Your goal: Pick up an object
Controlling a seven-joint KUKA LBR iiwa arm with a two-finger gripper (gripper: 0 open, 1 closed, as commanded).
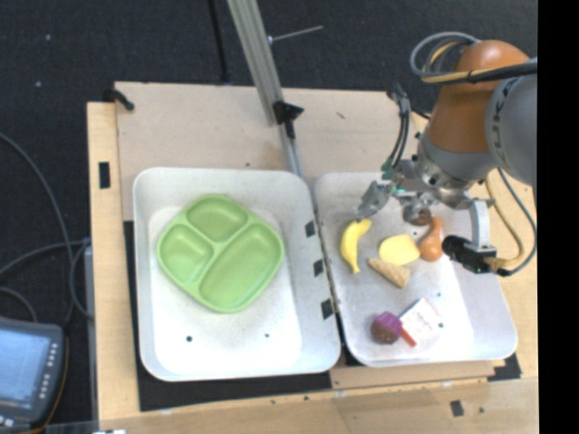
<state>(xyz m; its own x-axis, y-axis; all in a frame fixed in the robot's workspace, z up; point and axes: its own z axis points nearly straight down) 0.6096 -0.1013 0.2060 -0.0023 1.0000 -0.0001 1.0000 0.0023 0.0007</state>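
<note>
The right bin (pixel 470 333) holds a yellow banana (pixel 355 245), a yellow rounded fruit (pixel 399 250), a tan cone-shaped piece (pixel 389 273), an orange pear-like item (pixel 432 240), a purple object (pixel 386 328) and a small white and red box (pixel 422 322). My gripper (pixel 395 204) hangs over the far part of this bin, just behind the banana and the yellow fruit. It is open, with one finger (pixel 370 200) near the banana's top end and nothing between the fingers.
The left bin (pixel 163 342) carries a green divided plate (pixel 221 252). A slanted metal post (pixel 258 52) rises behind the bins, ending near the gap between them. Cables and a black bracket (pixel 470 253) hang beside the wrist on the right.
</note>
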